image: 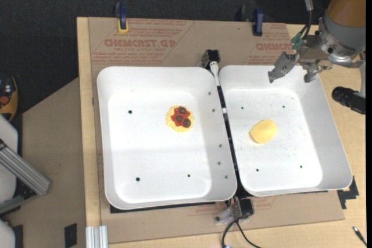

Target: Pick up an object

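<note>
Gripper [295, 69] spread, holding nothing, over right bin's [325, 119] back edge. Yellow lump [263, 131], maybe soft: centre over it, descend straight, close gently.

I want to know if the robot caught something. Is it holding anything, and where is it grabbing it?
Nothing is held. The gripper hangs open above the right bin's far edge, while the yellow lump lies loose in that bin.

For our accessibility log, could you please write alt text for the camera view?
A grey robot arm's open gripper hovers over the far edge of the right bin, which holds a yellow lump. The left bin holds a small yellow piece with red and dark toppings.
</note>
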